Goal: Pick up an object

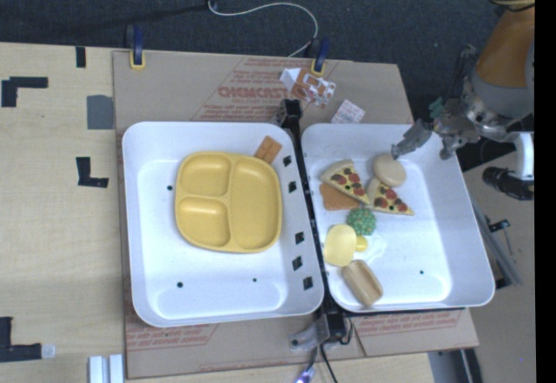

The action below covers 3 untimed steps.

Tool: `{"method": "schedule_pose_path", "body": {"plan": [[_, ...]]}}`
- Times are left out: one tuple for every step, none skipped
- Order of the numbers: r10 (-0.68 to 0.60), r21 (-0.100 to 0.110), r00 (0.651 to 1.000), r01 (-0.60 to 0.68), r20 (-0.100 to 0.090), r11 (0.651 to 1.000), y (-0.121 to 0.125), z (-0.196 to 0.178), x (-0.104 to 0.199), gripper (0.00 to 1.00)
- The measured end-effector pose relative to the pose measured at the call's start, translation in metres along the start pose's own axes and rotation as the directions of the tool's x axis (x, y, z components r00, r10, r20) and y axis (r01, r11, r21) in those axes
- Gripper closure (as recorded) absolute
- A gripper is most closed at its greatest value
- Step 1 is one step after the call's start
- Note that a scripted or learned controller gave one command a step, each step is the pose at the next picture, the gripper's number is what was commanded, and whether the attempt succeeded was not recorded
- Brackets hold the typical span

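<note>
**Pincer poised at the far edge of the food bin, nothing grasped**

In the left bin (148,199) a yellow divided plate (229,201) lies flat, with a small orange-brown piece (268,148) just beyond its far right corner. The right bin (452,234) holds the candidates: two pizza slices (343,177) and (391,201), a tan bun (390,170) between them on the far side, green broccoli (362,220), a yellow lemon-like piece (340,244), and a hot-dog roll (362,282) nearest.

The pincer (408,143) hovers over the far rim of the right bin, its tip slanting down to the left; whether it is spread or pressed together I cannot tell, and nothing shows between its tips. The bun sits nearest, just to its near-left, with the pizza slices touching or crowding it.

The risk, as I judge it, is the crowding: a descent onto the bun could catch a pizza slice edge, or the rounded bun could squirt sideways from the closing tips. Flat slices would be hard to get under
</note>
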State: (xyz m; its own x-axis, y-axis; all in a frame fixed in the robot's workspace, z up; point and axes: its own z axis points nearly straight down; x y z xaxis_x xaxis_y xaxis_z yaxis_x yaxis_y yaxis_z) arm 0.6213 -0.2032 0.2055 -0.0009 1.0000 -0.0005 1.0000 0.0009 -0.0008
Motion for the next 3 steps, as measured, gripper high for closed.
{"method": "schedule_pose_path", "body": {"plan": [[-0.002,-0.004,1.0,0.002,0.001,1.0,0.012,0.123,-0.01,0.0],[-0.002,-0.002,1.0,0.002,0.0,1.0,0.048,0.121,0.038,0.0],[0.002,-0.008,1.0,-0.002,0.003,1.0,0.048,0.018,-0.002,0.0]]}}
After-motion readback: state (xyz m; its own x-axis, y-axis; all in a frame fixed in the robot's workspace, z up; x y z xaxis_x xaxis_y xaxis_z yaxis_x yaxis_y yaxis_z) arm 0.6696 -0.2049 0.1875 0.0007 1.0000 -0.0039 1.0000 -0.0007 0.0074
